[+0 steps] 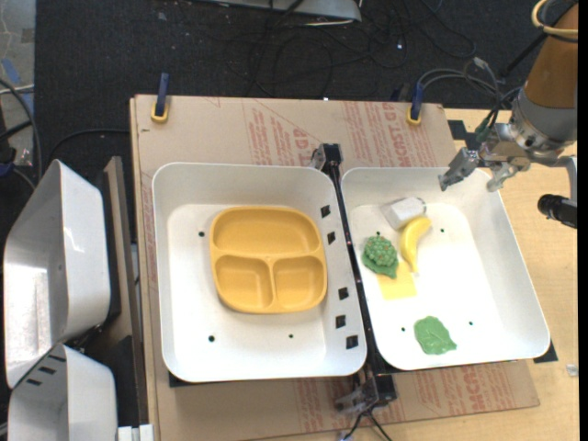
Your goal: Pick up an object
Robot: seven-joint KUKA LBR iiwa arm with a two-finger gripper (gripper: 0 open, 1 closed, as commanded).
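The right bin (514,274) holds a yellow banana (413,239), a small white-grey block (402,211), a green broccoli-like piece (379,254), a flat yellow square (397,287) and a green leafy piece (433,335). My gripper (476,174) hangs above the bin's far right corner, up and to the right of the block. Its two fingers are spread apart with nothing between them.
The left bin (175,246) carries a yellow divided plate (269,257). A black divider (344,246) runs between the bins. Blue-and-yellow clamps (161,99) hold the cardboard base at the back. White containers (50,255) stand off the bench to the left.
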